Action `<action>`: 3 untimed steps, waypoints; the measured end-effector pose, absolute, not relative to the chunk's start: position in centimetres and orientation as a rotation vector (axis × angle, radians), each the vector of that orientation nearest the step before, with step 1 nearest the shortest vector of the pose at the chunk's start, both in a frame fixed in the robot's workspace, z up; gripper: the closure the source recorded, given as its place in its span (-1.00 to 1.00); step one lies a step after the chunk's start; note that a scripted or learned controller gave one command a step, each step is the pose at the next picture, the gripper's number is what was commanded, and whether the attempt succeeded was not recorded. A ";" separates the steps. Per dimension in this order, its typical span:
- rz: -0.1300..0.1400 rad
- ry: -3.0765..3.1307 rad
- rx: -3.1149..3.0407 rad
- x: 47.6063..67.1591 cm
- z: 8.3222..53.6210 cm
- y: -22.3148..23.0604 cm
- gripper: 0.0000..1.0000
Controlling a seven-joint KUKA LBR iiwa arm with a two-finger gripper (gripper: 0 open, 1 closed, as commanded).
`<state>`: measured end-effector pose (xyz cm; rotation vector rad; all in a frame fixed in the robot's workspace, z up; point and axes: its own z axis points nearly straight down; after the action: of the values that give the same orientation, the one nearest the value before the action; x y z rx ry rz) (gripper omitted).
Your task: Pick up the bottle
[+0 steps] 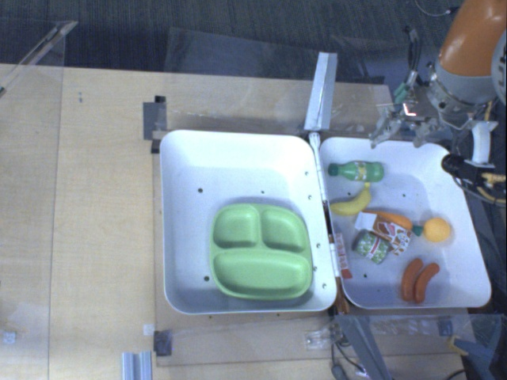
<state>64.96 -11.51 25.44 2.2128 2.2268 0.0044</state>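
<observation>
The bottle (356, 171) is small, green and yellow with a green cap. It lies on its side near the back left corner of the right bin (467, 287). My gripper (399, 133) hangs over the back rim of that bin, up and to the right of the bottle and apart from it. Its fingers are spread open with nothing between them. The orange band of the arm (471, 30) rises toward the upper right.
Just in front of the bottle lies a banana (351, 203). Further forward are a small packet and can (380, 240), a yellow-orange fruit (436, 229) and two sausages (418, 279). The left bin (182, 212) holds a green divided plate (260, 250). A metal post (321, 93) stands behind the bins.
</observation>
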 end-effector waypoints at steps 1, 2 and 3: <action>0.004 2.463 1.947 66.8 12.4 -12.9 -1.00; 0.014 2.459 1.937 67.1 13.9 -12.7 1.00; 0.009 2.018 2.398 63.0 8.8 -16.9 1.00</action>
<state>62.96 -16.93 8.84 2.3975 2.0182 0.0091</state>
